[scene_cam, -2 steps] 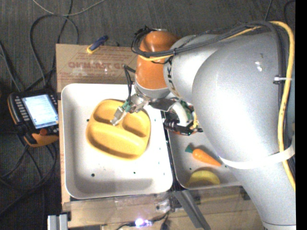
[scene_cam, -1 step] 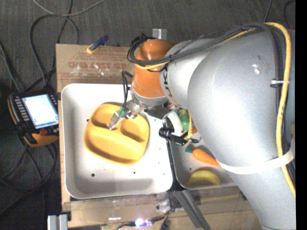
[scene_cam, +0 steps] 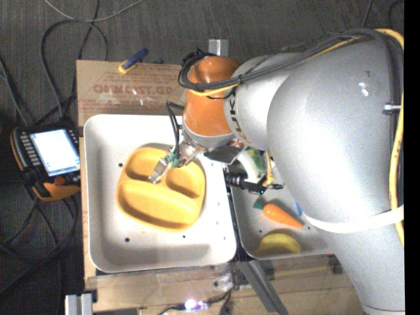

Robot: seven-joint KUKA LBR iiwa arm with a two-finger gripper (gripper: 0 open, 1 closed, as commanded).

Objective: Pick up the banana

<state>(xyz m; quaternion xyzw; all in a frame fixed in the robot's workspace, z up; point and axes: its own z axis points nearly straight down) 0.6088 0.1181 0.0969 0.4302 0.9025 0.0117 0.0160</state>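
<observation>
The banana (scene_cam: 279, 243) shows as a pale yellow rounded shape at the near edge of the right bin (scene_cam: 244, 241), partly hidden under the arm. My gripper (scene_cam: 163, 168) hangs over the left bin (scene_cam: 98, 195), above the back part of a yellow divided plate (scene_cam: 161, 202). It is well to the left of the banana and across the wall between the bins. I see nothing held in the gripper.
An orange carrot (scene_cam: 283, 215) lies just behind the banana. A green and white object (scene_cam: 252, 166) sits at the right bin's back left. The big grey arm covers most of the right bin. A pendant (scene_cam: 52, 151) lies left of the bench.
</observation>
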